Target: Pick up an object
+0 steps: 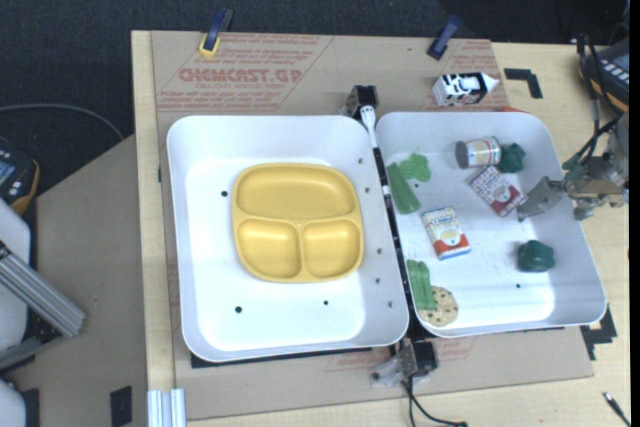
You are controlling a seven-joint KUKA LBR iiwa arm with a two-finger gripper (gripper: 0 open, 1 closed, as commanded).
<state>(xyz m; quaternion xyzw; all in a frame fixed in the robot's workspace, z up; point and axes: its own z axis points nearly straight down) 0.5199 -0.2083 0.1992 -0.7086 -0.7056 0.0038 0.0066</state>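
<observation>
Between fingers: nothing visible; gripper point(540, 197) spread partway, low over right bin point(480, 310). Just beside fingertips point(528, 205): red-and-white packet point(495, 189), lying flat, long axis diagonal, pointing upper-left toward small can point(478, 152). Nearby below: dark green lump point(535, 256). Advised: centre over packet, straddle narrow side, close only once fully down.

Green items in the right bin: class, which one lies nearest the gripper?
The dark green lump near the bin's right wall, just below the gripper. The other dark green piece sits farther up by the can; the light green ones lie along the left side.
</observation>
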